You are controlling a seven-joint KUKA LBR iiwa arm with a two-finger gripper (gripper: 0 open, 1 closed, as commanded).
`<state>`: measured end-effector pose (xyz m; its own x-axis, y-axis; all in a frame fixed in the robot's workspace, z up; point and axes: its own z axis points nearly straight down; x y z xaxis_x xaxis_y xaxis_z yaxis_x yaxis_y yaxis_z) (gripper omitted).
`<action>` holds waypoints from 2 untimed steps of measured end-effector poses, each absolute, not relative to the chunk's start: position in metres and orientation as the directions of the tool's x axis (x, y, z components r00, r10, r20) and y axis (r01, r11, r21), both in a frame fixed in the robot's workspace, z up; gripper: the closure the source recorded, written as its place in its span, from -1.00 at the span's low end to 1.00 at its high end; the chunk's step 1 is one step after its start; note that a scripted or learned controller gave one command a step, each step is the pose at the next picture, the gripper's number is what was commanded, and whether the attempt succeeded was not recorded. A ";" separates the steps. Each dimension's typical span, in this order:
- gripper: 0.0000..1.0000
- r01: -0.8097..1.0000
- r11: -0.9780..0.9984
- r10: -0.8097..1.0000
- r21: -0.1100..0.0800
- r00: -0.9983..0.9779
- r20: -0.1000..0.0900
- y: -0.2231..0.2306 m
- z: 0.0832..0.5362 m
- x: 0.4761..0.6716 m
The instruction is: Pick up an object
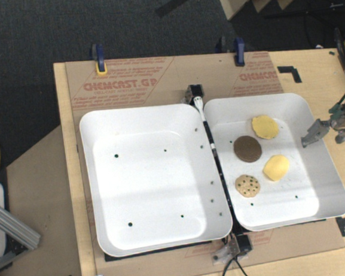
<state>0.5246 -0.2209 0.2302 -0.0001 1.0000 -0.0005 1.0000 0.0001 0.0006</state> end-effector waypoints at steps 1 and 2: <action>-1.00 1.000 0.005 1.000 -0.004 -0.005 0.004 -0.171 0.077 0.559; -1.00 1.000 0.001 1.000 -0.003 -0.001 0.002 -0.157 0.085 0.548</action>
<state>0.5484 -0.1569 0.0847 -0.0010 1.0000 0.0020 1.0000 0.0011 -0.0033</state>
